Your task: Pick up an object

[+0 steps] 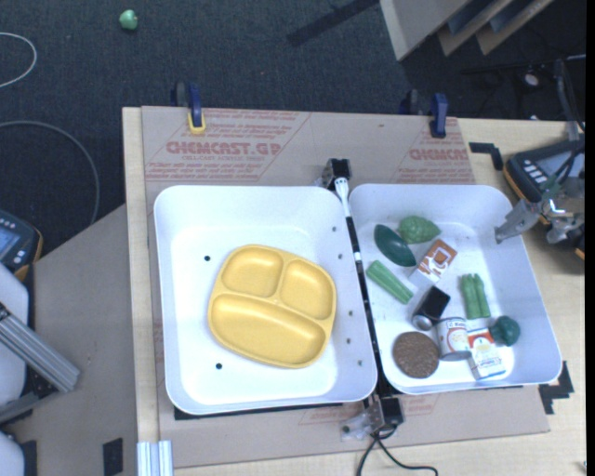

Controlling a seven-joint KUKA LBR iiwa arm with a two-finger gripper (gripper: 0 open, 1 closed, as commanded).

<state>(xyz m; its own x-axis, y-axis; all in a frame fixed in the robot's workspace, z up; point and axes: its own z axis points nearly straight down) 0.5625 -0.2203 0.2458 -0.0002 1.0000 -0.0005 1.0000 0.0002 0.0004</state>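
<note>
Worktop point(279, 139): a brown board with red lettering, held by blue clamps point(194, 104) at its far edge, carrying two shallow white bins side by side.
Left bin point(186, 223): holds one thing, a yellow divided tray point(271, 305), lying flat near the middle with three compartments facing up.
Right bin point(521, 279): holds all the small objects, crowded toward its centre and near edge.
Far cluster: a light green leafy piece point(418, 228) touches a dark green oval piece point(395, 247); just beside them lies a small brown and white carton point(435, 259).
Middle: a long green stick point(389, 282) lies slanted near the bin's left wall; a black block point(432, 304) sits just beside it; a pair of green pods point(475, 296) lies to the right, apart from the block.
Near edge: a round brown disc point(416, 353) touches a small can point(453, 335), which touches a red and white packet point(485, 356); a dark green ball point(506, 328) rests by the packet (these four leave little room between them).
Tool point(528, 216): at the right bin's far right rim, above the wall, well apart from every object; it holds nothing, and how far it is open I cannot tell.
Arm: comes in from the right edge, partly cut off.
Floor: dark carpet with a small green ball point(128, 18) at upper left and a white cable point(56, 149).
</note>
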